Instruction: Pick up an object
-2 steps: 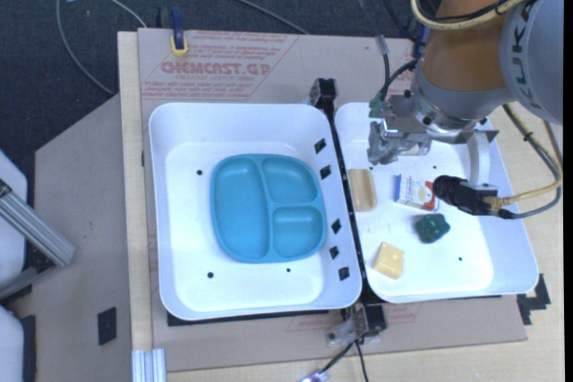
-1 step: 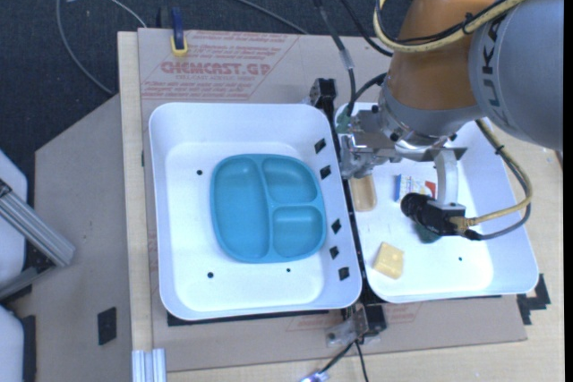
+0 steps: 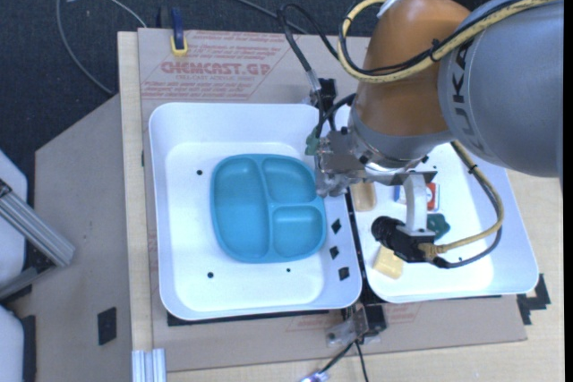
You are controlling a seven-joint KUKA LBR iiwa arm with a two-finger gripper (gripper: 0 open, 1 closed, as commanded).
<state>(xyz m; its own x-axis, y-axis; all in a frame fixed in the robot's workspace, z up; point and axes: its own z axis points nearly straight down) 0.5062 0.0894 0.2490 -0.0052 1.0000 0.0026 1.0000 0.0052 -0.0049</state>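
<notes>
A blue divided plate (image 3: 266, 207) lies flat in the left bin (image 3: 179, 139). My gripper (image 3: 328, 167) hangs over the ridge between the two bins, just above the plate's right rim. The wrist and orange band hide most of the right bin (image 3: 501, 268). In that bin I see a tan block (image 3: 388, 262) near the front, another tan piece (image 3: 363, 196) beside the gripper, a red and white item (image 3: 433, 192) and a small teal item (image 3: 438, 224).
Both bins rest on a cardboard sheet (image 3: 224, 63) with red print. A blue and yellow clamp (image 3: 177, 29) holds its far edge. Cables run across the dark floor behind the bench.
</notes>
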